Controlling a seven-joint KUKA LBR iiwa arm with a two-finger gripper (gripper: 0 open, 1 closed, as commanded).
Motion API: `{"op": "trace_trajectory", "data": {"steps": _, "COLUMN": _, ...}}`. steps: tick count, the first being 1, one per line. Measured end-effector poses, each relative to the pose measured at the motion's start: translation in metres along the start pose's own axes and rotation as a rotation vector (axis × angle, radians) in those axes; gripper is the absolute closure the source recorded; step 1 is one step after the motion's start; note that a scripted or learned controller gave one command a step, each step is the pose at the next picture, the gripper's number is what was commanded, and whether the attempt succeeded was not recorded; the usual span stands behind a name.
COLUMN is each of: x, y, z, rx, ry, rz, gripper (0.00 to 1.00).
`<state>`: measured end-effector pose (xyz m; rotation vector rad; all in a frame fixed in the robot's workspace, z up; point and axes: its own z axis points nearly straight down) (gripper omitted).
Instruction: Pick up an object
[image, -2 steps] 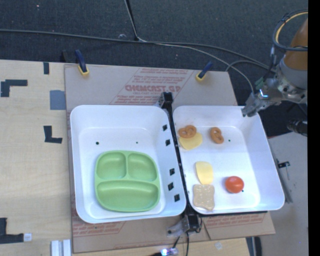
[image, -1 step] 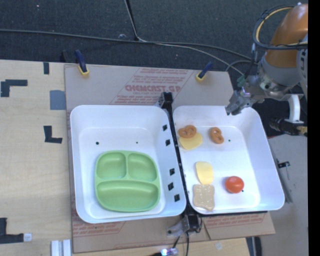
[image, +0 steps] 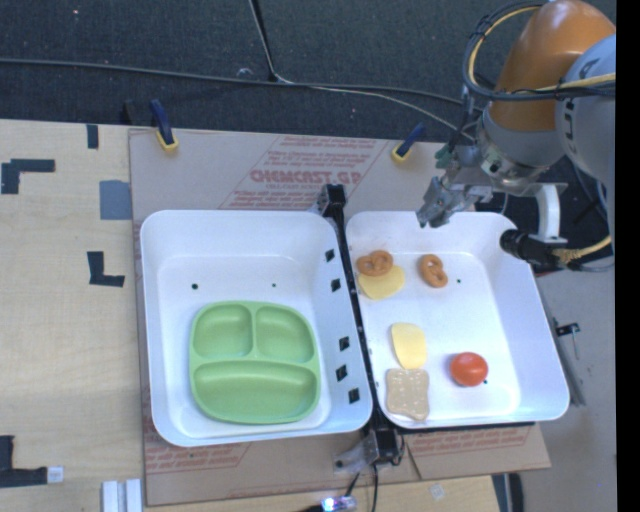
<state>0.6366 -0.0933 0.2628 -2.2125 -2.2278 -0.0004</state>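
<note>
The right bin (image: 515, 300) holds several food pieces: a brown pretzel (image: 375, 263) resting on a pale yellow round piece (image: 383, 284), a second small pretzel (image: 433, 270), a yellow cheese slice (image: 408, 345), a beige bread slice (image: 406, 393) and a red tomato (image: 468, 369). My gripper (image: 436, 212) hangs above the far edge of the right bin, above and behind the small pretzel, with nothing seen between its fingers. The grey arm with its orange band (image: 545, 55) comes in from the upper right.
A green divided plate (image: 254, 362) lies in the left bin (image: 165, 260). A black divider (image: 340, 290) runs between the bins. Blue and yellow clamps (image: 162, 128) (image: 407, 146) hold the cardboard base at the back. Cables cross the dark floor behind.
</note>
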Motion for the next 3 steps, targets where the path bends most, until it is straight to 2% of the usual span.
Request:
{"op": "trace_trajectory", "data": {"steps": 1, "x": 0.061, "y": -0.004, "z": 0.014, "rx": 0.001, "ry": 0.000, "rz": 0.000, "gripper": 1.00}}
{"op": "trace_trajectory", "data": {"steps": 2, "x": 0.110, "y": -0.011, "z": 0.023, "rx": 0.002, "ry": -0.001, "rz": 0.001, "gripper": 1.00}}
{"op": "trace_trajectory", "data": {"steps": 3, "x": 0.164, "y": -0.008, "z": 0.017, "rx": 0.000, "ry": -0.001, "rz": 0.001, "gripper": 1.00}}
